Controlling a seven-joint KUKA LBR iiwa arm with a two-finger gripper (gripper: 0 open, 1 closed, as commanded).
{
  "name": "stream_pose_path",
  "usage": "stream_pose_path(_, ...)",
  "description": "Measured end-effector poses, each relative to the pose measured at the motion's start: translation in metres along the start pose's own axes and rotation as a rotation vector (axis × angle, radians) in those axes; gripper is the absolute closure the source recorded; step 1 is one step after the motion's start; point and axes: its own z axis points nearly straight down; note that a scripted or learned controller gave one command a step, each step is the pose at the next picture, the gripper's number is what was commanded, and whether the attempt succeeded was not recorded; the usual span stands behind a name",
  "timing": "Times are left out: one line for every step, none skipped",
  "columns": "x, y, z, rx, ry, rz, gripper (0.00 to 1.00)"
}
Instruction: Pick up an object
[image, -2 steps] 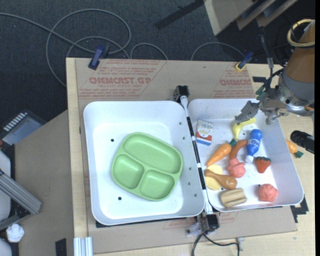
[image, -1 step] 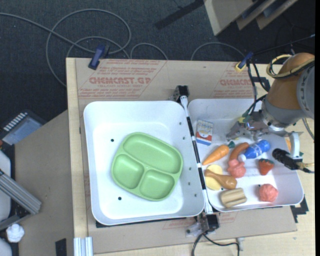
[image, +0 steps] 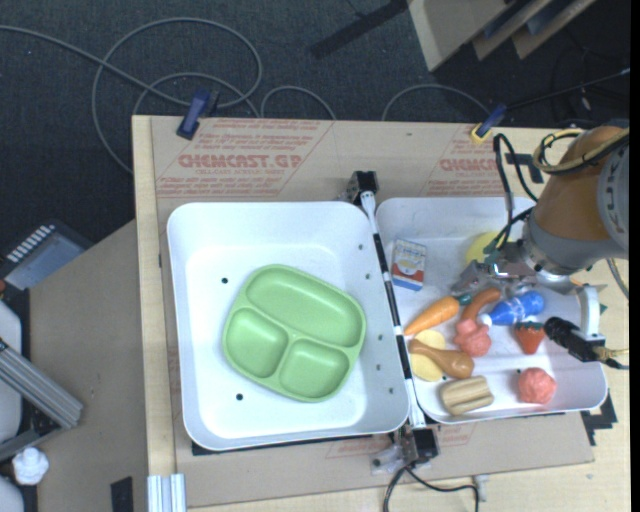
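Bench front edge (image: 300, 470): bare board; a black clip (image: 420, 442) sits at the near junction of the two bins.
Left bin (image: 190, 300): white, shallow; holds one green divided tray (image: 292, 332) with three compartments, lying flat near the bin's middle.
Right bin, near wall (image: 520, 410): white, shallow; toy food is crowded in its near half.
Bread roll (image: 466, 394): tan, lying along the near wall.
Pink ball (image: 537, 385): just right of the roll, apart from it.
Drumstick (image: 447, 361): brown, touching a yellow piece (image: 427, 368) at its left.
Pink lumpy piece (image: 474, 336): mid-bin, beside the drumstick.
Strawberry (image: 529, 338): red, right of the pink lumpy piece.
Carrot (image: 433, 314): orange, angled toward the divider.
Blue piece (image: 515, 306): directly under the gripper, beside an orange sausage shape (image: 478, 302).
Gripper (image: 495, 275): low over the food cluster; finger state cannot be determined, and nothing is visibly between them.
Small carton (image: 408, 264): white, red and blue, lying farther back near the divider.
Arm (image: 580, 200): grey with orange band, entering from the right.
Far bench (image: 240, 150): printed board with blue clamps (image: 195, 112) at the corners.
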Motion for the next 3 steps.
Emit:
stream_pose_path(0.000,0.001,-0.010,-0.003,-0.001,0.001,1.00)
stream_pose_path(0.000,0.001,-0.010,-0.002,-0.001,0.001,0.00)
stream_pose_path(-0.003,0.064,-0.001,-0.002,-0.001,-0.002,0.00)
